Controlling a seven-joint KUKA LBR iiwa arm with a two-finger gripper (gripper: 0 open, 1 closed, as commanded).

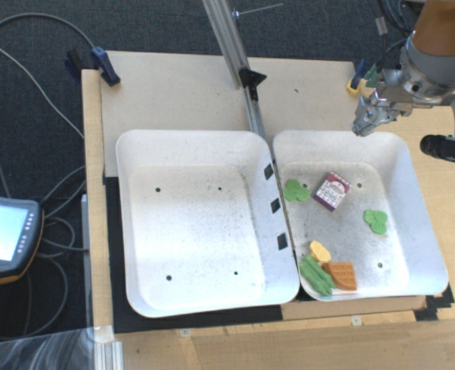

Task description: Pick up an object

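Gripper (364,126) hangs over the far rim of the right bin (412,168), above the lip and not yet down among the objects. From this slanted view I cannot tell how its business end is set, so I log the hand's state as unknown.

Candidates all lie in the right bin. A small maroon carton (331,190) sits near the middle, lying at an angle. A green piece (295,190) lies just beside it toward the divider; another green piece (376,220) lies toward the arm's side, well apart from the rest. At the near edge a yellow piece (319,250), a long green item (315,274) and an orange waffle-like block (342,276) crowd together, touching or nearly so. The left bin (135,153) holds nothing I would go for.

My pick: the carton. It has flat sides and free floor around it (the near cluster risks a two-item grab or a clip on the bin wall).

To do it well, I judge: travel inward over the carton, turn the wrist to match its skew, descend straight, close across the narrow faces, then lift vertically.
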